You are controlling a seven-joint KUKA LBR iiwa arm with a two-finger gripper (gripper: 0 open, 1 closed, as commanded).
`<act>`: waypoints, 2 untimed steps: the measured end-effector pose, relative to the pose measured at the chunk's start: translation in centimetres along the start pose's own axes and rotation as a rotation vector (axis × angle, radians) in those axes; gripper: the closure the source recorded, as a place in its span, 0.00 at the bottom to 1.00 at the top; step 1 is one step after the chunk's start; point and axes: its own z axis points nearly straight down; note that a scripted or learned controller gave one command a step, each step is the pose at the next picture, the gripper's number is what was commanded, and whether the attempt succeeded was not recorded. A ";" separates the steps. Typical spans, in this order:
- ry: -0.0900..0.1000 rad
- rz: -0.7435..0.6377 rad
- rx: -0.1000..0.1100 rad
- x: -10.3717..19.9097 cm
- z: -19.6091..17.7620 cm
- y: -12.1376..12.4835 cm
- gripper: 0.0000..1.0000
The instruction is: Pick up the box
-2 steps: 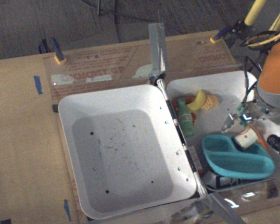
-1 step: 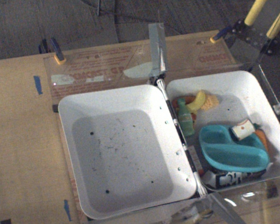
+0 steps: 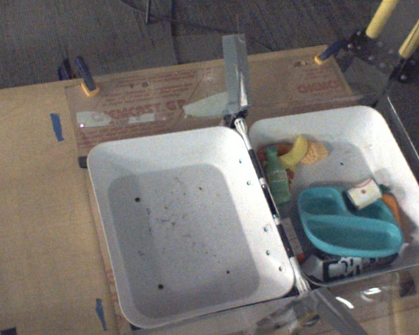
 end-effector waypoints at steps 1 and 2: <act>0.003 -0.140 -0.001 1.0 23.6 0.0 1.00; 0.011 -0.148 -0.005 1.5 23.2 0.4 0.00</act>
